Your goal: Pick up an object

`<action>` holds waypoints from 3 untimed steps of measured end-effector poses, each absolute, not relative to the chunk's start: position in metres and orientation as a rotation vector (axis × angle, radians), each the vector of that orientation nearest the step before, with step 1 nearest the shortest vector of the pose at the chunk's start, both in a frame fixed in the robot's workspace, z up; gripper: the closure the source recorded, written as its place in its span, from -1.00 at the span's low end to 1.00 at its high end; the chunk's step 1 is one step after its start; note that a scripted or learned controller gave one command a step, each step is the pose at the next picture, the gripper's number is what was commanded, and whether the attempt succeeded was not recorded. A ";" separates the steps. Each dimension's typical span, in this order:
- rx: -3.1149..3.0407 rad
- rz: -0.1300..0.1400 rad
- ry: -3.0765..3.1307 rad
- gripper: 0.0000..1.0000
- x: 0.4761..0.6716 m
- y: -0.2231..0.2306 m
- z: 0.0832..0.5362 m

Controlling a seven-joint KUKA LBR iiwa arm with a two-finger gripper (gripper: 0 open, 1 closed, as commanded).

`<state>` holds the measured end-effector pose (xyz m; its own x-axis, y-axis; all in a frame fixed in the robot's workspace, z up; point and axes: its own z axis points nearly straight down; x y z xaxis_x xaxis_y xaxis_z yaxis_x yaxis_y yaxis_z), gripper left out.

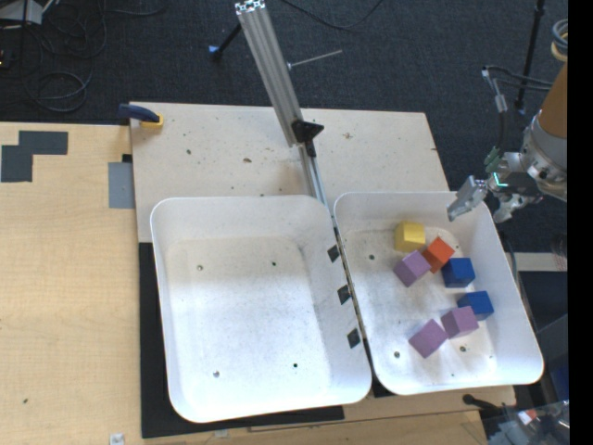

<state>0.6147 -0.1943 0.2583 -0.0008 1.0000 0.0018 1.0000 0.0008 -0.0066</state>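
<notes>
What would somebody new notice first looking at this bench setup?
Probably the cluster of small coloured blocks in the right white bin: a yellow cube, an orange one, two blue and three purple. Next, the grey gripper poised at that bin's upper right corner.

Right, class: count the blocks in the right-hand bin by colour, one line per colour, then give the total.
Purple blocks: 3
Blue blocks: 2
Yellow block: 1
Orange block: 1
Total: 7 blocks, all in the right bin
</notes>
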 end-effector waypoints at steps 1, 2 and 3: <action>-2.216 0.003 -2.224 -1.00 0.616 -0.194 0.261; -2.214 0.007 -2.218 -1.00 0.609 -0.185 0.205; -2.212 0.006 -2.220 -1.00 0.614 -0.177 0.146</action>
